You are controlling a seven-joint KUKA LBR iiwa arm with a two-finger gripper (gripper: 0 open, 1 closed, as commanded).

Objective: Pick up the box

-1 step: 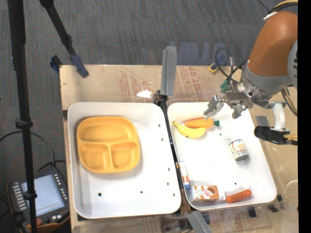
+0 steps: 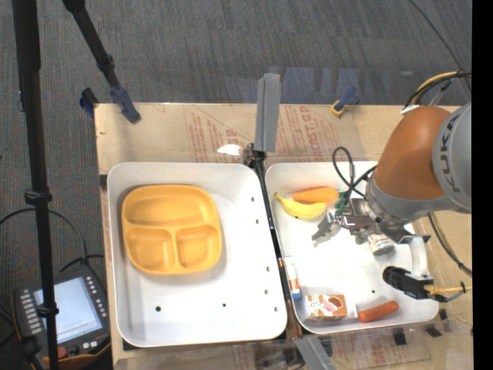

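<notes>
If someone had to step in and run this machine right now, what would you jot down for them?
Gripper: over the right bin, near the banana and carrot at its far end, holding nothing.
Box: lying at the right bin's near edge, beside a small orange piece, well apart from the gripper.
Left bin: holds a yellow divided tray.
Done: nothing yet; the box is untouched.
Left: move to the box, grasp it, lift.
</notes>
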